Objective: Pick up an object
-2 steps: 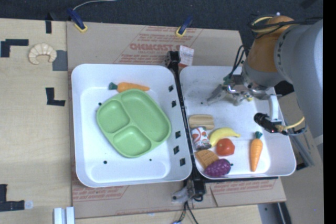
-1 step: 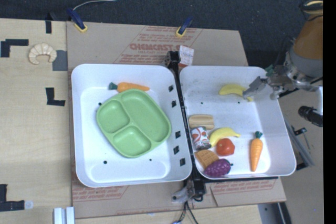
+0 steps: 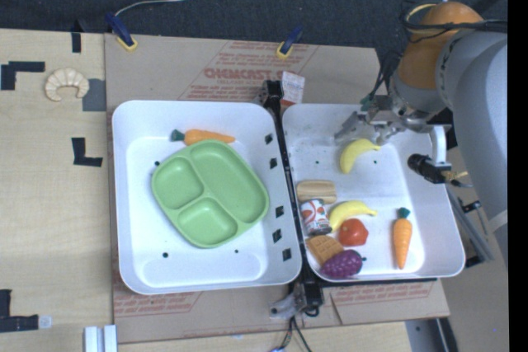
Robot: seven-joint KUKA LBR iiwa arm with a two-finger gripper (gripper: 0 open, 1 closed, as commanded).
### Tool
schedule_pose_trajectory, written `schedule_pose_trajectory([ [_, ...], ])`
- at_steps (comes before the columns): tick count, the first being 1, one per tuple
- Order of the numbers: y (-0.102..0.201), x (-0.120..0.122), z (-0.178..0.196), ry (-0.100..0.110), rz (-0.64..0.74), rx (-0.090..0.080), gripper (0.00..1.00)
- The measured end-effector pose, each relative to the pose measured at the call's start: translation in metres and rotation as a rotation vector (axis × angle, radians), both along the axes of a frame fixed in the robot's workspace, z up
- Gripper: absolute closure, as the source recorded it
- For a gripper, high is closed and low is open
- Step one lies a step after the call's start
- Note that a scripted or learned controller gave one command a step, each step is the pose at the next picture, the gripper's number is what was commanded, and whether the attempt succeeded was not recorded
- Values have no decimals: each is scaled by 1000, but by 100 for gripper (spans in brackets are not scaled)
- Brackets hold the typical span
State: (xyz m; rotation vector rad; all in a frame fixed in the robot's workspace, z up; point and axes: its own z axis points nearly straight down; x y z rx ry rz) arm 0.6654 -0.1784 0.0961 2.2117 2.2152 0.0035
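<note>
Yellow banana (image 3: 357, 153) just under gripper (image 3: 369, 128), near right bin's (image 3: 441, 255) far wall.

Right bin: my gripper (image 3: 365, 128) sits low over the upper banana (image 3: 357, 153).
I note its fingers spread, tips just above the fruit, nothing between them. Below lie a second banana (image 3: 350, 213), tomato (image 3: 353, 232), grapes (image 3: 341, 264) and carrot (image 3: 401, 237). Left bin (image 3: 132, 202) carries a green divided plate (image 3: 209, 192).

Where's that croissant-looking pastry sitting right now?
The croissant lies outside both bins, on the bench near the camera view's left edge, up and left of the left bin that holds the green plate.
</note>
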Motion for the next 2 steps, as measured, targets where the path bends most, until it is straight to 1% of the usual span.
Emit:
schedule_pose_trajectory([
  [1,40,-28,-10,8,0,5,0],
  [2,84,-45,-10,8,1,6,0],
])
